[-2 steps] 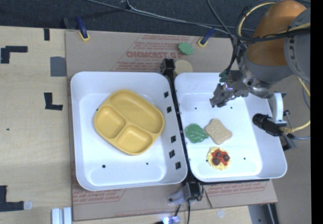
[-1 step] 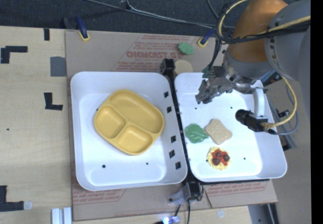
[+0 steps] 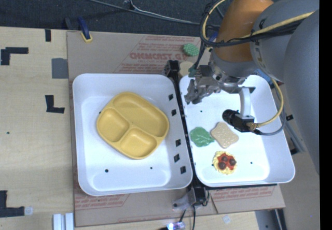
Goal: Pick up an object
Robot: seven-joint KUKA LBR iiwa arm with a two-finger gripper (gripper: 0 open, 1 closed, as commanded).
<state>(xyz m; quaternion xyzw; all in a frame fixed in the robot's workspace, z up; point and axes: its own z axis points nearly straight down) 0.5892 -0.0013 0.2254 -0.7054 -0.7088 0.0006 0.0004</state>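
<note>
In the right bin (image 3: 277, 169) lie a green leaf-shaped piece (image 3: 201, 137), a tan cracker-like piece (image 3: 224, 134) and a small yellow pizza piece with red topping (image 3: 224, 162). My gripper (image 3: 193, 94) hangs over the far left part of this bin, close to the divider, above and apart from the green piece. Nothing shows between its fingers.
The left bin (image 3: 85, 94) holds a yellow divided plate (image 3: 133, 125). A small green object (image 3: 190, 49) lies on the cardboard beyond the bins. The arm covers the right bin's far right part.
</note>
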